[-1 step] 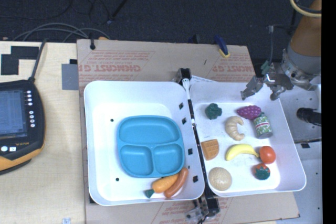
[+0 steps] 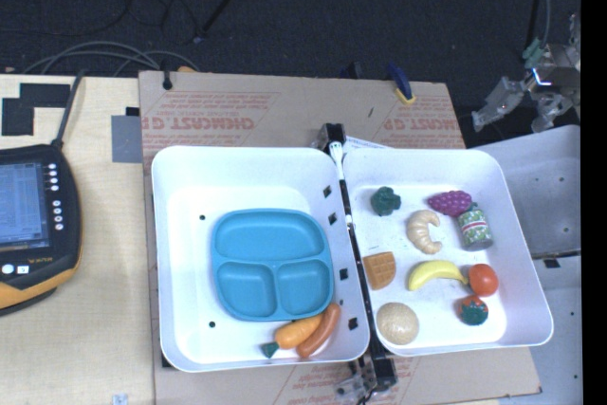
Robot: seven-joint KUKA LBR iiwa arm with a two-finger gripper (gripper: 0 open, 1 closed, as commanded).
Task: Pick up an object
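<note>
Two bins: white, side by side on the desk (image 2: 104, 299); the right bin (image 2: 520, 204) holds small toy foods
Tool (image 2: 533, 88): up beyond the right bin's far corner, above dark floor; spread or pressed together, I cannot tell
Nearest picks: green can (image 2: 474, 228) and purple grapes (image 2: 450, 201), below and left of the tool
Can axis: seems to run roughly toward the tool
Farther from tool: banana (image 2: 436, 275), tomato (image 2: 483, 279)

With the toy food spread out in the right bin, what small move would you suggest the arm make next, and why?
Probably swing the gripper, now beyond the far right corner of the bench, in over the right bin above the croissant. It lies near the bin's middle with gaps around it, so a descent there looks least crowded.
</note>
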